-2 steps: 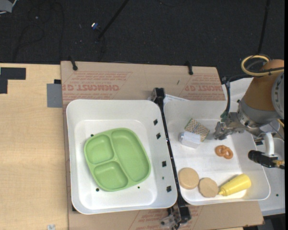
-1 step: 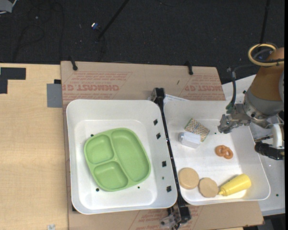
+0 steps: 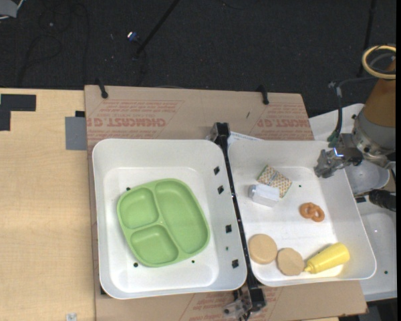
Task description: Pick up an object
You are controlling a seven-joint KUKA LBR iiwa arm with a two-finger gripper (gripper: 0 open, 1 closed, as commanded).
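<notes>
The right bin holds several small objects. A patterned packet lies near its middle, with a small pale grey block just left of it. An orange pretzel sits further right. Two tan round cookies lie near the front, next to a yellow squeeze bottle on its side. My gripper hangs over the bin's far right rim, above and apart from all of these objects. The grey arm with its orange band rises behind it.
The left bin holds a green divided plate. A black divider with clips runs between the bins. Brown cardboard lies under both, and a wooden bench top extends to the left.
</notes>
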